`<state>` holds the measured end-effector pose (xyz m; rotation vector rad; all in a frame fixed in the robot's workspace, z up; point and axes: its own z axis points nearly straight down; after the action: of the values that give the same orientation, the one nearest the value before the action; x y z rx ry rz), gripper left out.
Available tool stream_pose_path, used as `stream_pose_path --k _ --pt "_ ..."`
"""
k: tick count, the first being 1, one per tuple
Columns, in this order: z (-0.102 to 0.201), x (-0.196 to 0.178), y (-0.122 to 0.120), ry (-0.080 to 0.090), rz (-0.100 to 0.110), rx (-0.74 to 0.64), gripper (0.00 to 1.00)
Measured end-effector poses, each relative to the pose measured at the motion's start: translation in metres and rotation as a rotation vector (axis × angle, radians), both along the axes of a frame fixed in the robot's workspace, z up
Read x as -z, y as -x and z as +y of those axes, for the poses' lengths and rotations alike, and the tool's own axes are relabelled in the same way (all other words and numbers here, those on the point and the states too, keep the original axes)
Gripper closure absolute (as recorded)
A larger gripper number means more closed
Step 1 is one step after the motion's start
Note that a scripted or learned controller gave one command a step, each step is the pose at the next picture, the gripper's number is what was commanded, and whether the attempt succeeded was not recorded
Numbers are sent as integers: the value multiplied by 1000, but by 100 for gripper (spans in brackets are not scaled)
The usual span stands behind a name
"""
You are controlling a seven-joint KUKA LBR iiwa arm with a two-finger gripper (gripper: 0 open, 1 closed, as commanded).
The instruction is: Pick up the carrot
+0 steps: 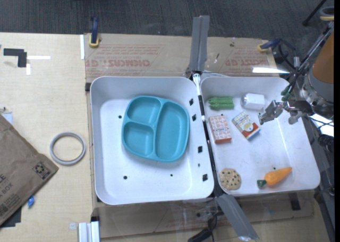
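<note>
Nearby, carrot (277, 176) hugs the right bin's (305, 135) front rim; fingers (280, 113) spread wide.

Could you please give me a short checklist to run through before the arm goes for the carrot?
1. Carrot in sight, lying in the right bin near its front edge: ok.
2. Carrot lies free, apart from the cookie and the small boxes: ok.
3. Pincer above the carrot: not ok, it sits further back, by the bin's right side.
4. Pincer carries nothing: ok, nothing shows between its fingers.
5. Pincer open wide enough for the carrot: ok, it looks spread.
6. Room between carrot and front wall for a finger: cannot tell.
</note>
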<state>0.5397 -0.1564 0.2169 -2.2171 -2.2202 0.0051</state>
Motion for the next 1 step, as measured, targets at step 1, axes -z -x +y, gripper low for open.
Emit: stream_pose_path --k 1 --pt "-29 92 64 -1 0 55 0"
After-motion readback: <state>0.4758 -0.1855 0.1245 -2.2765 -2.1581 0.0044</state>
